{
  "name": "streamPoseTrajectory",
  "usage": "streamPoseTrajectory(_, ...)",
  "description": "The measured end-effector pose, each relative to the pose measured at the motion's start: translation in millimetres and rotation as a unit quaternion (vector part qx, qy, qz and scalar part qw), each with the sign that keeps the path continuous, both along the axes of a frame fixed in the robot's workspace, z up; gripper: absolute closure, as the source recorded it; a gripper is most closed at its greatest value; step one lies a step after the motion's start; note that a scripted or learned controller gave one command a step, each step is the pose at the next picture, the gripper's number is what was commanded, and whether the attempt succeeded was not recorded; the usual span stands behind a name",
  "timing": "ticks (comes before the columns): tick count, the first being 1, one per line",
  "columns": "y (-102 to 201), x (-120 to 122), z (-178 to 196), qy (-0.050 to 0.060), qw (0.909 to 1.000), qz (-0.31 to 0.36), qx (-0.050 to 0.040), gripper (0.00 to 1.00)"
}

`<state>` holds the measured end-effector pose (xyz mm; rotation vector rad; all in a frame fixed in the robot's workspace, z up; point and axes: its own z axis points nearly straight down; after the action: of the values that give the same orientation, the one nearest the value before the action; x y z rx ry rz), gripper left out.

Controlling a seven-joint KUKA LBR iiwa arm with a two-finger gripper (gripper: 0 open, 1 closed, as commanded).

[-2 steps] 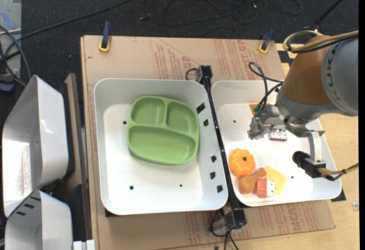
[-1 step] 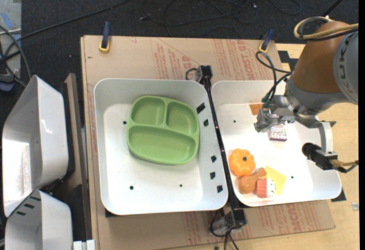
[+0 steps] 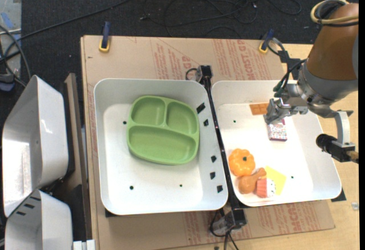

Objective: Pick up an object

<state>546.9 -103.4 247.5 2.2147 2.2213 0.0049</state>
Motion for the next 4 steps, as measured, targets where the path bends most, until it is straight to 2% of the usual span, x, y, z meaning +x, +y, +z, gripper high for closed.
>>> streamPoseTrajectory(1, 0, 1, 50, 0.000, 1.0000, 0.000, 0.0000, 1.00)
streamPoseTrajectory(4, 146, -11, 18, 0.004, 1.0000, 0.002, 0.0010, 1.00)
